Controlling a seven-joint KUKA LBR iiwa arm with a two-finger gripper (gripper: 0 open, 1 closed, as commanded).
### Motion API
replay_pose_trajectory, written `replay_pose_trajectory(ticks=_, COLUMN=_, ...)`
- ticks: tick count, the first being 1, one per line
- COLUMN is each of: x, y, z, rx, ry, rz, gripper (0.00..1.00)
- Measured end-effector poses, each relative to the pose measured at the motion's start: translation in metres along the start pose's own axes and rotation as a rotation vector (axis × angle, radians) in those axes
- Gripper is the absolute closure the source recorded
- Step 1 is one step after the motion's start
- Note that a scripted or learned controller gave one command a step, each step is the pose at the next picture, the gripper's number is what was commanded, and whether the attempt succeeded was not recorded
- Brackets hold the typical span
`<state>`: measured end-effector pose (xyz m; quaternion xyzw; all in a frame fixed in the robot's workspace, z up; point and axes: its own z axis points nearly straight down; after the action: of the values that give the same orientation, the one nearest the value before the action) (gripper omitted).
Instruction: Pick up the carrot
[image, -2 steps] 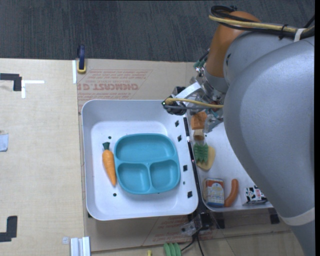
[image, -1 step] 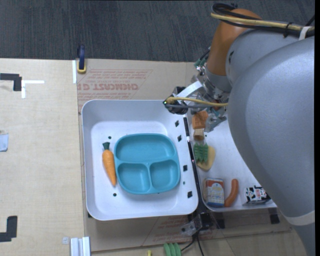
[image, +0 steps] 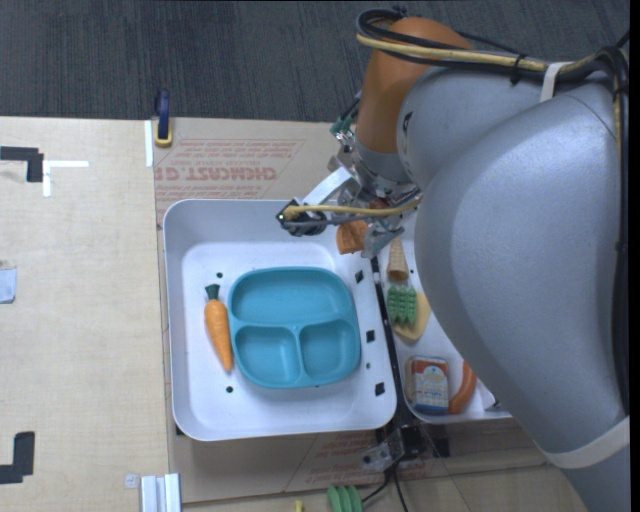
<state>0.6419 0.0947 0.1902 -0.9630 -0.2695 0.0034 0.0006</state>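
1. Where the small orange toy carrot (image: 218, 333) lies, on the left bin's white floor, its long axis runs up-down in view, green top uppermost.
2. It sits just beside the left rim of the teal three-compartment plastic tray (image: 296, 326).
3. The grey arm's gripper (image: 350, 222) hangs near the bin's upper right corner, so the carrot lies down-left across the tray; its state I cannot tell.

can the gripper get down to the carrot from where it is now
Probably yes. The carrot lies bare on the left bin's floor, just left of the blue divided plate, nothing on top of it. The gripper sits over the bin's far right corner, so it must cross above the plate.
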Motion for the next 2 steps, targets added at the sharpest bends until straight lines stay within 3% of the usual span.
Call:
replay_pose_trajectory(ticks=1, x=0.034, y=-0.054, z=-0.046, rx=-0.002, ry=0.005, rz=0.171, gripper=1.00)
replay_pose_trajectory(ticks=2, x=0.026, y=-0.109, z=-0.033, rx=-0.003, ry=0.005, rz=0.348, gripper=1.00)
